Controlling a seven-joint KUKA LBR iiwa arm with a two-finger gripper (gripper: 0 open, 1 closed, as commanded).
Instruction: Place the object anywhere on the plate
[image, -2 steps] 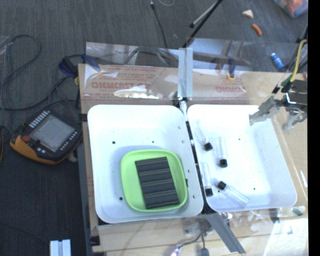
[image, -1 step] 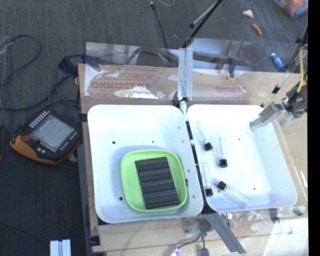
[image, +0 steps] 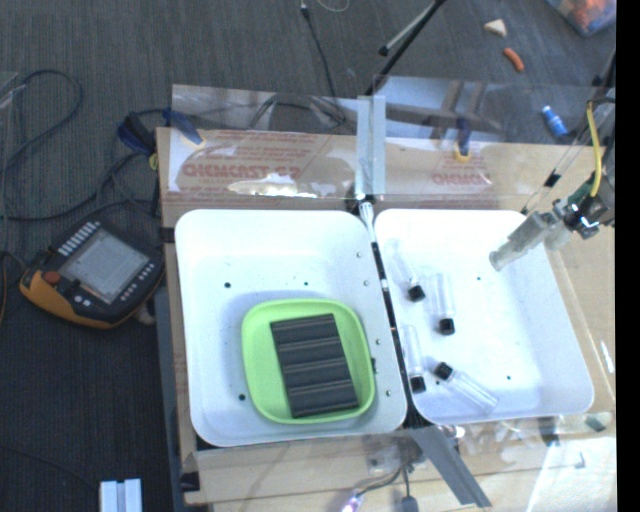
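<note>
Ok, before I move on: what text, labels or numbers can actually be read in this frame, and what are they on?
Red lettering on the cardboard panel behind the left bin: too blurred to read.
Shorter red lettering on the cardboard behind the right bin: too blurred to read.
Screen and keys of the teach pendant on the floor: too small to read.
Nothing else carries legible text.

The gripper (image: 497, 262) reaches in from the right side of the view, above the far right part of the right bin (image: 560, 395). It is a pale grey, slender shape that slants down and to the left, its tip over the bin floor near the far edge. Its upper end joins a darker wrist block (image: 578, 216) close to the bin's far right corner, where yellow and dark cables (image: 596, 150) run upward toward the right edge of the view.
</note>
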